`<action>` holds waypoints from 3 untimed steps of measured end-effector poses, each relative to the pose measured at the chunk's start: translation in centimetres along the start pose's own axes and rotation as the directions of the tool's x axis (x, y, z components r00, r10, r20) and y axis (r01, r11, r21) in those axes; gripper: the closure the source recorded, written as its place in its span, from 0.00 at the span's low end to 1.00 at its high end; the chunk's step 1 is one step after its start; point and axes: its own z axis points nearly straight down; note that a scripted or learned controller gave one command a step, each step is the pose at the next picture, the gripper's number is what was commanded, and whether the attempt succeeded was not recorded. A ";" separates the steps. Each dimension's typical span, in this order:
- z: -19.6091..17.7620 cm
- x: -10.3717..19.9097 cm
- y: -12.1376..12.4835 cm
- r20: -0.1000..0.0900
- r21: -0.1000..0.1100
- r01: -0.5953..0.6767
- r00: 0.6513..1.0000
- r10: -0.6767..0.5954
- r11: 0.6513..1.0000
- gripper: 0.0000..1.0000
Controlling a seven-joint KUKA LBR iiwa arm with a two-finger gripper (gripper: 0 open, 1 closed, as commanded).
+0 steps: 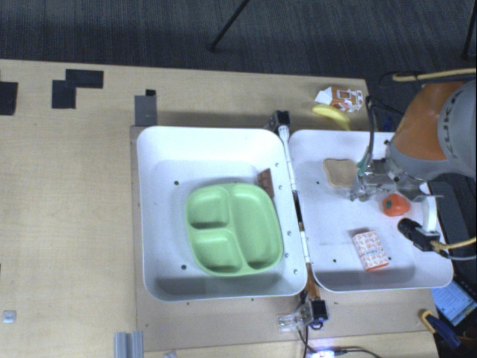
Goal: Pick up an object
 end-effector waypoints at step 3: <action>1.2 0.0 -0.9 -0.001 0.006 0.001 1.000 -0.001 1.000 0.00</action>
